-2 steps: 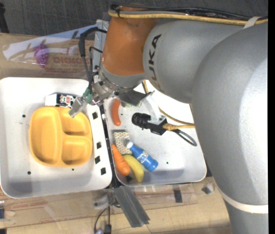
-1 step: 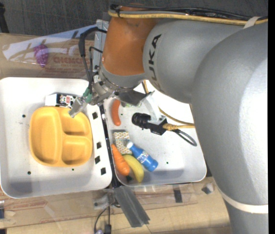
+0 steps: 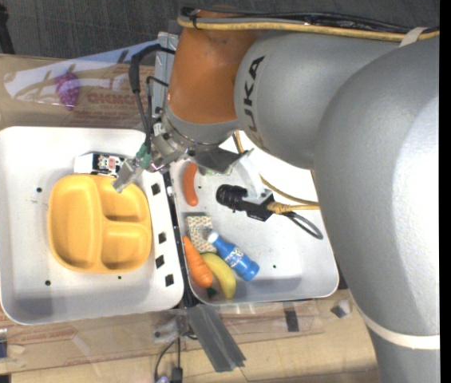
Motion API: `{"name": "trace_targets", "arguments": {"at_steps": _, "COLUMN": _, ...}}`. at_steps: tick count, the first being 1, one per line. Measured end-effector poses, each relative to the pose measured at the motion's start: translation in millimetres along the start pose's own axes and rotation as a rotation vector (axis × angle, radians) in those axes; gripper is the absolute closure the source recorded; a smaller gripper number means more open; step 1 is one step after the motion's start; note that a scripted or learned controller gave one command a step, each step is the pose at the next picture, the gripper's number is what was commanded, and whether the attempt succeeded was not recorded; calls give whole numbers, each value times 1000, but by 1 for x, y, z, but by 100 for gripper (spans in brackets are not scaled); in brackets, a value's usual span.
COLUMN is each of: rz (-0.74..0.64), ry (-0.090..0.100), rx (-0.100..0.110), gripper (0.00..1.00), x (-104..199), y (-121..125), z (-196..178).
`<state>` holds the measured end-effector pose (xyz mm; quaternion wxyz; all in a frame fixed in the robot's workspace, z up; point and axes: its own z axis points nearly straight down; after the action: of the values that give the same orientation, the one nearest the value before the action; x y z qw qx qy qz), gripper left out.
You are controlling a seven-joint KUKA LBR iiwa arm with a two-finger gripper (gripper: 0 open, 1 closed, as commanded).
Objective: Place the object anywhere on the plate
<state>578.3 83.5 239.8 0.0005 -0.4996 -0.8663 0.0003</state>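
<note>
A yellow plate with three compartments lies in the left bin. My gripper hangs over the plate's upper right corner, just above its rim. A small green bit shows on the gripper a little above its tip; I cannot tell whether it is a held object. A small black-and-white item lies just behind the plate, to the left of the gripper.
The right bin holds an orange sausage, a patterned pad, a carrot, a banana and a blue bottle. The arm covers that bin's far side. A printed plastic bag lies behind the left bin.
</note>
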Motion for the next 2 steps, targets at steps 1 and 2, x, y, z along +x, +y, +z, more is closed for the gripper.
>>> {"name": "trace_targets", "arguments": {"at_steps": 1, "rz": 0, "ry": 0, "rx": 0, "gripper": 0, "x": 0, "y": 0, "z": 0}}
{"name": "trace_targets", "arguments": {"at_steps": 2, "rz": 0, "ry": 0, "rx": 0, "gripper": 0, "x": 0, "y": 0, "z": 0}}
